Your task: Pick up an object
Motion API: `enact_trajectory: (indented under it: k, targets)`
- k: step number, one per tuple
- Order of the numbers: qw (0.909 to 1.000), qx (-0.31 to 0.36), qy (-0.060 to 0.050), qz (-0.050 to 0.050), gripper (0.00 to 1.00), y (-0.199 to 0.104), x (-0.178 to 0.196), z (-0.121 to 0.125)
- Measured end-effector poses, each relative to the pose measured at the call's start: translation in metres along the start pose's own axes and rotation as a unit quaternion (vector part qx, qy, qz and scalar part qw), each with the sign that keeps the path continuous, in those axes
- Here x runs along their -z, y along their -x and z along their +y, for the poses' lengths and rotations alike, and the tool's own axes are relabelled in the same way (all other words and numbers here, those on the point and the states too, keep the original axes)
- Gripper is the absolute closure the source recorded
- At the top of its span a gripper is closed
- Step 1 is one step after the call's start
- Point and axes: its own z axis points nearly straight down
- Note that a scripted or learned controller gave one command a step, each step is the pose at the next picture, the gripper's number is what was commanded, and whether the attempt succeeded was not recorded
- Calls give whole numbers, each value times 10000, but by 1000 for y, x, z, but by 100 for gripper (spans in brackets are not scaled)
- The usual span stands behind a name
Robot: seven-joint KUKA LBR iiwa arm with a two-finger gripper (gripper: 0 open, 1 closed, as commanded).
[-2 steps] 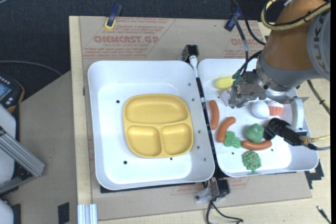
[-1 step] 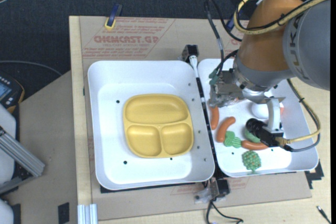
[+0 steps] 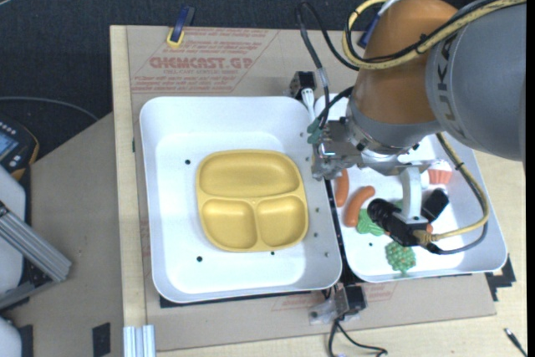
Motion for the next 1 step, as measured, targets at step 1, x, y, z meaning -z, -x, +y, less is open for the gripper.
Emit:
enact_trajectory:
  k: [1]
  targets:
    - [10000,-32,-8,-9,100,3,-19,-7]
